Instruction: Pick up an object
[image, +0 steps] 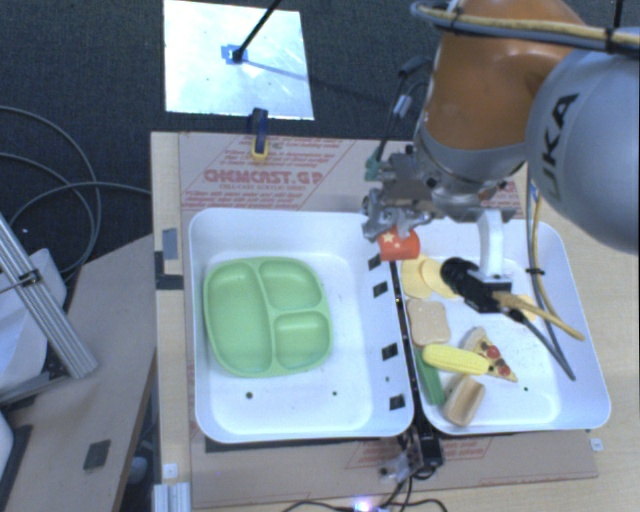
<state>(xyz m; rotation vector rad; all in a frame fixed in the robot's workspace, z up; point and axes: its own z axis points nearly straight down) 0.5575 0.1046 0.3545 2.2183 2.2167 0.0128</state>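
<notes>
My gripper (393, 231) hangs over the far left corner of the right bin (580, 395), close to the wall between the two bins. A small red-orange block (401, 246) shows right beneath it, touching or nearly touching the gripper's tip; whether it is gripped is hidden by the gripper body. Just in front lie a yellow round slice (424, 278), a beige toast square (430, 320), a yellow corn cob (454, 360), a pizza slice (492, 354), a green pod (430, 385) and a bread roll (463, 400).
A green divided plate (268, 315) lies in the left bin (215, 415). The big grey and orange arm (500, 90) looms over the right bin's far side. A blue and yellow clamp (259, 135) sits on the cardboard behind the bins.
</notes>
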